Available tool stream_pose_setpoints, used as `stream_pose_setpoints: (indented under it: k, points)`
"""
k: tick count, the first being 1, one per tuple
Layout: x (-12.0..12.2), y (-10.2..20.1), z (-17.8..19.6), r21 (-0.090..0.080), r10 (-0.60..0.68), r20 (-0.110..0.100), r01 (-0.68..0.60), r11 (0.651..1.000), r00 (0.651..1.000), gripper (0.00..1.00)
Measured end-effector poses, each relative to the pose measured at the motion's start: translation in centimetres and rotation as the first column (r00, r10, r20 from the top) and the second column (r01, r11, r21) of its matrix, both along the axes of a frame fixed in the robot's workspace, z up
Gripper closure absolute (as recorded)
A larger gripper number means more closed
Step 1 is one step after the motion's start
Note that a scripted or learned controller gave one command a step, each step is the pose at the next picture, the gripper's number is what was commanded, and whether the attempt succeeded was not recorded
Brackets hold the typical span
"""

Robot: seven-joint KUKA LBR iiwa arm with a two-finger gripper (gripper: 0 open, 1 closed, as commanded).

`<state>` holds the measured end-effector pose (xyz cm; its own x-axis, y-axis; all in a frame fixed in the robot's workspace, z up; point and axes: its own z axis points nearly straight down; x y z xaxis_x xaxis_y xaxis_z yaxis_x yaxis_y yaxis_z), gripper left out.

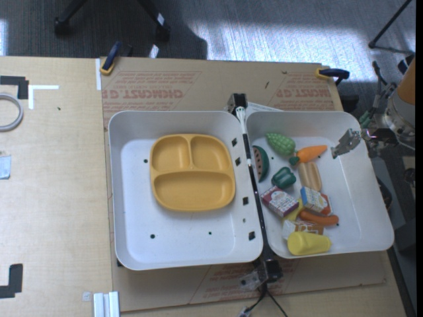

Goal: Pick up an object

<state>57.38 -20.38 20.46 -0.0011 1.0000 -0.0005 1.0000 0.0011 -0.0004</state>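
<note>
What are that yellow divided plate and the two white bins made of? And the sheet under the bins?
The yellow plate looks like moulded plastic: one even matte colour, rounded compartment walls, soft sheen. The left bin and the right bin also look like plastic, smooth white with rounded corners and a slight gloss. The sheet under them seems to be cardboard: flat brown with red printed lettering.

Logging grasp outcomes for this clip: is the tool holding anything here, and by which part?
Nothing is held. The tool hangs over the right bin near its far right side, apart from the toys; the carrot lies nearest, untouched.
</note>
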Motion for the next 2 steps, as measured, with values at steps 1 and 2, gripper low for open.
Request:
stream_pose_setpoints:
  k: [1, 2]
  points:
    - [4.06, 5.88, -11.21, 0.0, 0.203, 0.0, -0.203, 0.979, 0.979, 0.0]
    - [4.05, 5.85, -10.22, 0.001, 0.202, -0.002, -0.202, 0.979, 0.979, 1.0]
